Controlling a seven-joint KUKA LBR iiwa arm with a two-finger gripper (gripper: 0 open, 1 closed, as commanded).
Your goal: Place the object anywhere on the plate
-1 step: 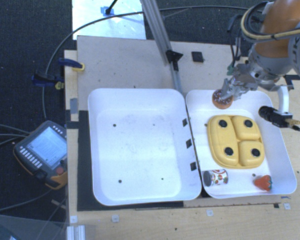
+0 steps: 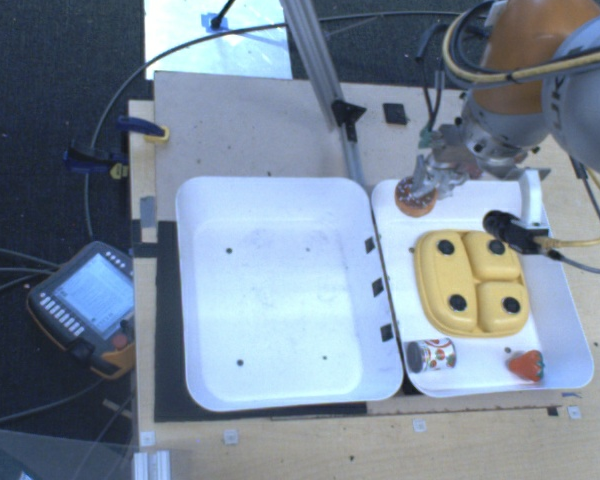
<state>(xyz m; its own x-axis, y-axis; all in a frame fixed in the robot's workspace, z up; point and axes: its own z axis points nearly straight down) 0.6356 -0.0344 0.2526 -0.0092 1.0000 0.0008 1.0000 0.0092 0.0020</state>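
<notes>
A yellow plate (image 2: pixel 472 281) with several compartments lies in the right bin (image 2: pixel 570 353). My gripper (image 2: pixel 423 183) hangs over that bin's far left corner, left of and beyond the plate. Its fingers are shut on a small brown doughnut (image 2: pixel 414 201) with sprinkles, which sticks out below the fingertips. The doughnut sits off the plate, a short way from its far left corner.
A small can (image 2: pixel 431 354) lies on its side near the right bin's front left, and a red strawberry (image 2: pixel 526 365) sits at its front right. The left bin (image 2: pixel 210 368) stands alongside. A black cable connector (image 2: pixel 510 230) hangs over the plate's far edge.
</notes>
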